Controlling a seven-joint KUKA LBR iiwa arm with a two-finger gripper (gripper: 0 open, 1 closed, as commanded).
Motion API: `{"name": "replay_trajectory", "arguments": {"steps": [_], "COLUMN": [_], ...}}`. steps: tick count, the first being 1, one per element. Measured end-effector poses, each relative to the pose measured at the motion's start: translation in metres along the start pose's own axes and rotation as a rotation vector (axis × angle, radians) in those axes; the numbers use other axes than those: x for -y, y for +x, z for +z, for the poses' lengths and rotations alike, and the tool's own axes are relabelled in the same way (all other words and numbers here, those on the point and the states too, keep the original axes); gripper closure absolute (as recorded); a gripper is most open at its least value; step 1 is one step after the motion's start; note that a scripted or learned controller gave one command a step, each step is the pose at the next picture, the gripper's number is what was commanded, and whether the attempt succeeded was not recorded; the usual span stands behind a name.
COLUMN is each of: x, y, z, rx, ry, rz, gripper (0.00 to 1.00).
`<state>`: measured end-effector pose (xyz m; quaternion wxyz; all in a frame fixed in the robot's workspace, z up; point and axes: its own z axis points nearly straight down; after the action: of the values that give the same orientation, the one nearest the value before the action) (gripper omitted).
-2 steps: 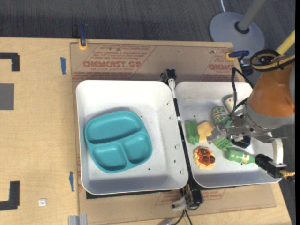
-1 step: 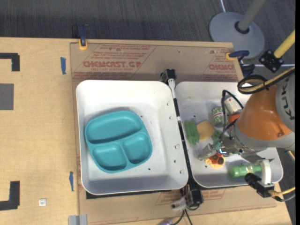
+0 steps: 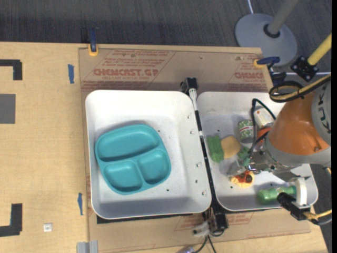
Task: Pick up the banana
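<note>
A pale yellow piece that looks like the banana [image 3: 229, 146] lies in the right bin [image 3: 226, 109], between a green oblong item [image 3: 215, 147] and the arm. My gripper [image 3: 247, 165] hangs low in this bin under the orange wrist band [image 3: 297, 130], just right of and below the yellow piece. The wrist hides much of the gripper. I see nothing clearly held in it.
Near the gripper are a small green-labelled can [image 3: 245, 129], an orange and red item [image 3: 242, 179] and a green item [image 3: 268, 195]. The left bin [image 3: 105, 107] holds a teal divided plate [image 3: 132, 157]. A ridge [image 3: 201, 141] separates the bins.
</note>
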<state>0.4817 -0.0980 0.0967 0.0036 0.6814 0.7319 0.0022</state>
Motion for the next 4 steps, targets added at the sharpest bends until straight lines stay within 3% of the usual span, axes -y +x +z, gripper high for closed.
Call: {"name": "replay_trajectory", "arguments": {"steps": [1,2,3,4], "x": [0.000,-0.019,-0.005,0.000], "y": [0.004,-0.013,0.081,0.008], "z": [-0.144,-0.008,-0.088,-0.136], "rx": [-0.003,-0.003,-0.004,-0.002], "ry": [0.005,0.007,0.005,0.003], "rz": [-0.383,-0.381,-0.529,-0.896], "gripper": [1.00,1.00,1.00,1.00]}}
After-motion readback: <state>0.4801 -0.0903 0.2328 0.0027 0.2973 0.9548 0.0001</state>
